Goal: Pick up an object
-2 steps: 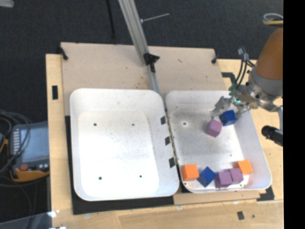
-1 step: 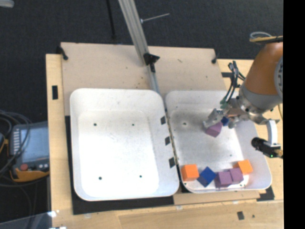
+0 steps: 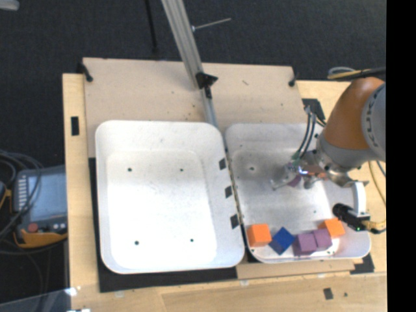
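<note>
1. No readable writing or brand marks anywhere; dark tabs on the desk too small to make out.
2. Two shallow white bins side by side, rounded corners, matte plastic look with faint grey scuffs: left bin, right bin.
3. Along the right bin's near edge, a row of blocks: orange cube, blue cube tilted on a corner, purple block looking like two cubes joined, second orange block just beside it.
4. Claw low over the middle of the right bin, well apart from the row of blocks; metallic, blurred, with a hint of purplish colour at the tips; cannot tell whether apart, together or clamped on anything.
5. Above the claw, grey wrist with glossy orange band.
6. Slanted ribbed aluminium rail rising from behind the bins.
7. Desk top of pale, flat fibreboard.
</note>
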Robot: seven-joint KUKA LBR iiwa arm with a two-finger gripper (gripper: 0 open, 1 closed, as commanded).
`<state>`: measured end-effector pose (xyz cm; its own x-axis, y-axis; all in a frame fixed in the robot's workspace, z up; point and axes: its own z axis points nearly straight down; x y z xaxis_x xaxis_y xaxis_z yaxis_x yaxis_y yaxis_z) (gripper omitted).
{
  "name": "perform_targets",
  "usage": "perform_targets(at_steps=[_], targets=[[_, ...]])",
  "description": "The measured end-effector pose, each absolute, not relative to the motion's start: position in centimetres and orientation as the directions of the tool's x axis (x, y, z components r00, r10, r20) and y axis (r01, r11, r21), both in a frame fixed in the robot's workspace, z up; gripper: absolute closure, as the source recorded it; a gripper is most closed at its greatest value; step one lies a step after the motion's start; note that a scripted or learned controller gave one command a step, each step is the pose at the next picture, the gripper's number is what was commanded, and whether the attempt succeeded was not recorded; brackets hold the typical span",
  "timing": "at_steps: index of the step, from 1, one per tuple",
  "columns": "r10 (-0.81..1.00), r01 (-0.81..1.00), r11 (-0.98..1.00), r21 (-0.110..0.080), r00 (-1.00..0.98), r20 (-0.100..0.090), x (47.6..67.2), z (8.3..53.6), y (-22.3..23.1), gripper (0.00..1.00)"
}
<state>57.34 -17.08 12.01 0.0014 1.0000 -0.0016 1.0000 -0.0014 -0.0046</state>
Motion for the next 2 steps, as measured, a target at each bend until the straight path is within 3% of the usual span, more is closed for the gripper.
perform_targets(at_steps=[1, 2], targets=[[1.0, 1.0, -0.003, 0.002, 0.003, -0.003, 57.4, 9.7, -17.3, 0.0], [1.0, 1.0, -0.01, 0.008, 0.01, -0.002, 57.6, 11.0, -17.3, 1.0]])
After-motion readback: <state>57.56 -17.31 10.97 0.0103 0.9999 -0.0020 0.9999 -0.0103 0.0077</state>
